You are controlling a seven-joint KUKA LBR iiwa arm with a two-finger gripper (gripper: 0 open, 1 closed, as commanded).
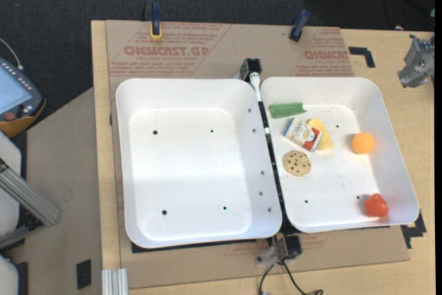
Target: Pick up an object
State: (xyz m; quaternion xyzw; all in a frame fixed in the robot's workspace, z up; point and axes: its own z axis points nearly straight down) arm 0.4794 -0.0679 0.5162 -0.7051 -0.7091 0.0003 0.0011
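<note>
From the overhead camera, the gripper point(416, 64) sat at the frame's right edge, outside the right bin point(387, 114); how it was set I cannot tell. The cookie point(297, 163), orange ball point(362, 143) and red tomato point(375, 205) lay inside, untouched. Picking had not begun.

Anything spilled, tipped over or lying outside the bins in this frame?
Nothing stands out. The green stick, small carton, cookie, orange ball and red ball all lie inside the right bin, apart from its walls.
</note>
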